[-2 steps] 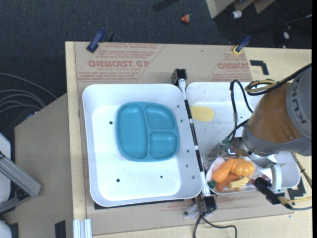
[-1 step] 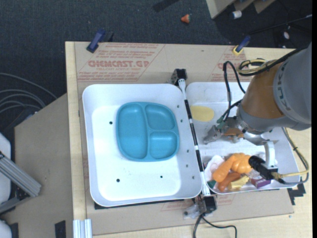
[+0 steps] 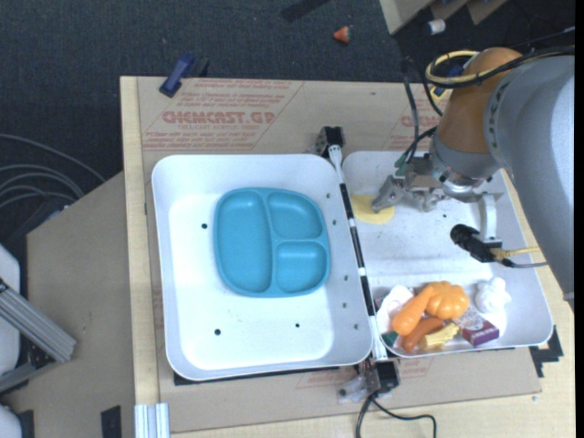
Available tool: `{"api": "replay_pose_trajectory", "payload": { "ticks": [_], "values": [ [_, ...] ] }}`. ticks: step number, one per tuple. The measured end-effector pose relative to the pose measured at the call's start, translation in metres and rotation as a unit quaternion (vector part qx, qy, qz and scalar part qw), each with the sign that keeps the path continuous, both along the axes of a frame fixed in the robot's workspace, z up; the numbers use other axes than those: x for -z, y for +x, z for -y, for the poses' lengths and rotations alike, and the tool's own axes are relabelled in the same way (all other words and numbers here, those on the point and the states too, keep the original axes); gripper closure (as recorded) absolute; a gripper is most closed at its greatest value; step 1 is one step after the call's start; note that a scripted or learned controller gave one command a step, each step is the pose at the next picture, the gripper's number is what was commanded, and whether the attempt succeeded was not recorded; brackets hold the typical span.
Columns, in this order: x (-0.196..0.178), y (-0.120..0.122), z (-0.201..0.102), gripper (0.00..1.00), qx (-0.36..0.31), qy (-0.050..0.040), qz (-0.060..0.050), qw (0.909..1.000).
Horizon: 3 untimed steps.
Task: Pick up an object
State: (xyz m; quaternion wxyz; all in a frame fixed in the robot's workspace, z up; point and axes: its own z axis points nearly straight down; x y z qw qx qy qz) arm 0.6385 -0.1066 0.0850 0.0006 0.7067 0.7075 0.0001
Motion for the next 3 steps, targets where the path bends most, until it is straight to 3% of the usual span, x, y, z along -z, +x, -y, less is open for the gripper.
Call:
{"api": "replay_pose_trajectory", "payload": {
  "ticks": [1,2,3],
  "values": [
    [0.001,-0.059,-0.008,0.0,0.0,0.0007,-0.002,1.0],
    [0.0,-0.023,-0.01,0.0,0.0,0.0002,0.0,1.0],
    [0.001,-0.079,-0.009,0.0,0.001,0.0008,-0.002,1.0]
  ]
}}
